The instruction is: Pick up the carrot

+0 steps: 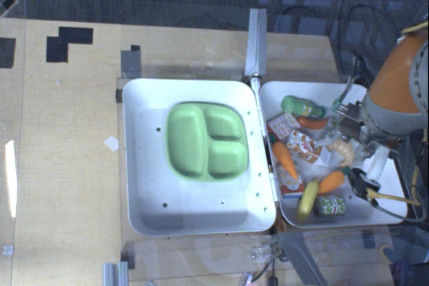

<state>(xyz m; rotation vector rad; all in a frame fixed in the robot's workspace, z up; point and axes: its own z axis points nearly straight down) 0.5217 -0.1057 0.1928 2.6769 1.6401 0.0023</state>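
Carrot (331, 181) lies at the right bin's (365, 212) near end, touching a yellow piece (308, 199); 2nd orange piece (284, 159) by the left wall. Gripper (343, 136) just behind it, spread or pressed together: cannot tell. Best to straddle carrot's width, clear of yellow piece.

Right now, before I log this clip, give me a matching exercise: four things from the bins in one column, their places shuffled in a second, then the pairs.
Things:
1. green divided plate
2. green bottle
3. yellow-green fruit
4. left carrot

Places:
A. right bin, by its bottom edge in the view
B. middle of the left bin
C. right bin, by its top edge in the view
D. right bin, beside the wall next to the left bin

Pairs: 1-B, 2-C, 3-A, 4-D
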